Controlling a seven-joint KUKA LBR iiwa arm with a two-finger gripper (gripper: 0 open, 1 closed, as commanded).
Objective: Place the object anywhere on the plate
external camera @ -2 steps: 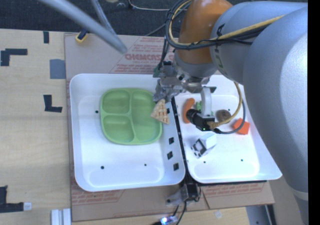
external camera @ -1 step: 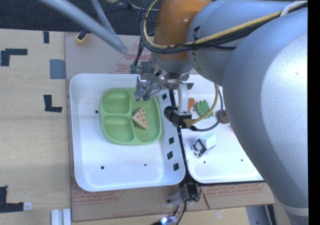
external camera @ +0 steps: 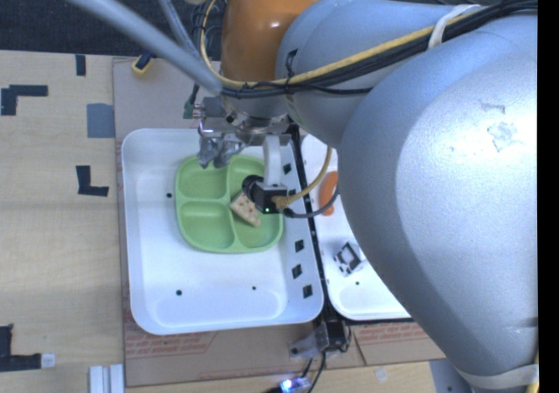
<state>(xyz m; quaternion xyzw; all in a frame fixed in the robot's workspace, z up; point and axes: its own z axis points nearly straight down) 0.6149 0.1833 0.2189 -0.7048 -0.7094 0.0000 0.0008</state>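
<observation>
gripper [external camera: 218, 152] low over upper left compartment of green divided plate [external camera: 203, 221], inside left white bin [external camera: 148, 234]. finger state not readable from here: cannot tell. nothing visible held. tan, cracker-like object [external camera: 245, 209] lying on plate, on the ridge between compartments near the right side, just beside a small black camera-like part [external camera: 260, 194] hanging off the wrist. orange item [external camera: 327, 193] at near edge of right bin [external camera: 367, 299], mostly hidden by arm. judged step: placement looks done, release or retreat phase. next move calls for: straight lift clear of plate, no sideways drag that could sweep object off. surface around bins bare wood with dark markers.
</observation>
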